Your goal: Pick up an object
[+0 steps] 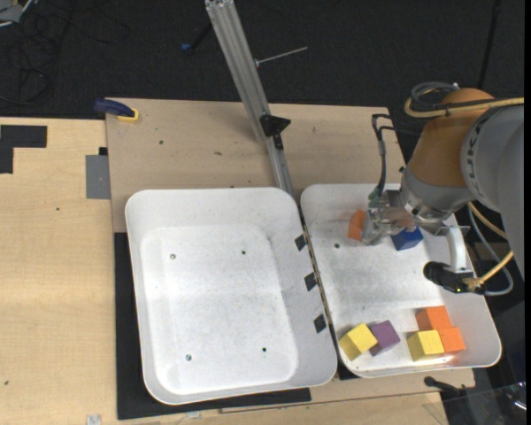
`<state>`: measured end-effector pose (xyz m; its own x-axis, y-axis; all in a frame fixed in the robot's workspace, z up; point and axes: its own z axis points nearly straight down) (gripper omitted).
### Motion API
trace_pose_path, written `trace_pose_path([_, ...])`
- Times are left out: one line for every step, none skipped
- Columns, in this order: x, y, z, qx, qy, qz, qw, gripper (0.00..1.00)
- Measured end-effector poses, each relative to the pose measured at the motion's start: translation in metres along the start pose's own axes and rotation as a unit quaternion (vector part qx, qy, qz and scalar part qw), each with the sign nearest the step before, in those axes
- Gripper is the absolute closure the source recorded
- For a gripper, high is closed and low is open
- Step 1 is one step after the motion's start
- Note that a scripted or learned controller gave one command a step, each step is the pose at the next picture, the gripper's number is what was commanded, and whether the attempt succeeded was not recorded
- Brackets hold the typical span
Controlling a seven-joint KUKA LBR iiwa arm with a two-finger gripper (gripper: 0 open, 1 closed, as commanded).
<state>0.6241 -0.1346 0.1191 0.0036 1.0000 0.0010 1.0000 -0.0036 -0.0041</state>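
Gripper (pixel 382 222) low in the right bin (pixel 354 282), at its far end, between an orange block (pixel 357 226) and a blue block (pixel 408 238); cannot tell whether anything is gripped; probably lowered there for a grab at either block; near edge lined with yellow block (pixel 358 339), purple block (pixel 386 333), another yellow (pixel 425 344) and two orange; left bin (pixel 212 290) alongside; wooden bench (pixel 44 264) beneath, dark room beyond.

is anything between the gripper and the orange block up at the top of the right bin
Nothing visible stands between them. The gripper is right beside the orange block in the right bin; the blue block sits on its other side.
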Motion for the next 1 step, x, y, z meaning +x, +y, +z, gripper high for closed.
trace_pose_path([-0.0051, -0.0036, -0.0622, -0.004, -0.001, 0.002, 1.0000, 1.00])
